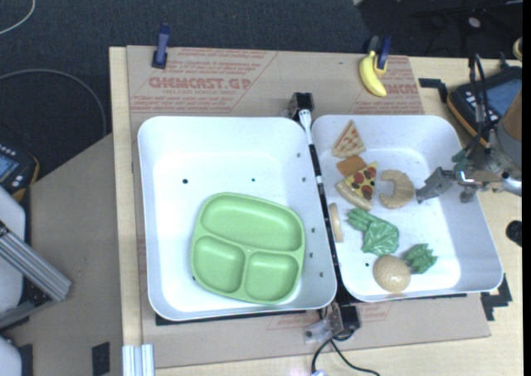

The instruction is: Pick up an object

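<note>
Approach step, judged from the layout: tool (433,186) sits over the right part of the right bin (473,241), reaching in from the right, nothing between its fingers. It looks released, one dark finger angled left toward the food pile, but the gap is small in frame, so read as open with low confidence. No object lifted yet.

Candidate objects all lie in the right bin, left of the tool. Nearest is the tan croissant (397,188), just beside the fingertip, apart from it. Next move, my guess: shift left a little, line up over the croissant, descend, close. Risk: the pizza slice (359,182) touches or nearly touches the croissant, so a wide closure could catch both.

Counts:
- white bins: 2, side by side on the worktop (207,75)
- green divided plate (246,246): 1, in the left bin (166,167), near side, three compartments
- sandwich wedge (348,139): 1, far end of right bin
- pizza slice: 1
- croissant: 1
- leafy green pieces: 2, bigger lettuce (375,233) mid bin, smaller green piece (421,257) near side
- round tan ball (392,272): 1, near edge, touching the smaller green piece
- pale stick (335,222): 1, along the bin's left wall
- banana (371,75): 1, outside the bins, far side of worktop
- blue clamps: 2, left clamp (161,45), right clamp (382,49) by the banana
</note>
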Robot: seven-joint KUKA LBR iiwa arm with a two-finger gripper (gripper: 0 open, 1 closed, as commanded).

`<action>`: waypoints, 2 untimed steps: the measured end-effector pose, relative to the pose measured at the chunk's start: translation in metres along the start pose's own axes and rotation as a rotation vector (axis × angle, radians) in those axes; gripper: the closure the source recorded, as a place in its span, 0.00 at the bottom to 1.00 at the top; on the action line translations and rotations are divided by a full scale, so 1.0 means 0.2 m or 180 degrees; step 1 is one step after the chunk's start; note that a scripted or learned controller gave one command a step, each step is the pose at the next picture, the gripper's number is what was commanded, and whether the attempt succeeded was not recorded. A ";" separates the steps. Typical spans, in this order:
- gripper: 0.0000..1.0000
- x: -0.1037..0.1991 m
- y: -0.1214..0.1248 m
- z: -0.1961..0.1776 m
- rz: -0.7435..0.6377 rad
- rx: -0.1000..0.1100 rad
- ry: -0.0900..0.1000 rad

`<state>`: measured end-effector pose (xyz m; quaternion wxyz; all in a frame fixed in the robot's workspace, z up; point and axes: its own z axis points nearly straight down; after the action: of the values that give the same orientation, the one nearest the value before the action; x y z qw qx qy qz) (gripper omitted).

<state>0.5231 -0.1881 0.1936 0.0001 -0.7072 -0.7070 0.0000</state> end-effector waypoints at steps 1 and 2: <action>0.00 0.45 -0.23 0.57 -0.0018 0.0027 0.0020; 1.00 0.42 -0.22 0.49 0.0004 -0.0015 -0.0005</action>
<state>0.4799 -0.1037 0.0956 -0.0022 -0.7076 -0.7066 -0.0011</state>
